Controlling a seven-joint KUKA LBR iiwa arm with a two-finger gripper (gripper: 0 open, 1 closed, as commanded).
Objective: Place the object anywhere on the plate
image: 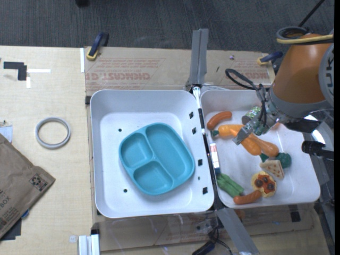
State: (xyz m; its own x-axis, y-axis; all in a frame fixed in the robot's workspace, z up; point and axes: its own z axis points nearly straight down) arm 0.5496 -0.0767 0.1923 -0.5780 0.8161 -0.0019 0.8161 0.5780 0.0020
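Observation:
A blue three-compartment plate (155, 159) lies in the left bin (106, 142) with nothing on it. The right bin (303, 190) holds several toy foods: an orange-red sausage (219, 119), a yellow-orange pepper (230, 130), a carrot (262, 146), a green piece (282, 159), a sandwich wedge (272, 168), a pizza piece (264, 183), a second sausage (247, 198) and green beans (229, 184). My gripper (247, 132) hangs low in the right bin, between the pepper and the carrot's left end. Whether it touches either one is unclear.
The raised divider (204, 142) between the two bins runs just left of the foods. A tape ring (53, 132) and a brown box (18, 187) lie on the bench at the left. The arm's orange band (300, 70) looms over the right bin's far corner.

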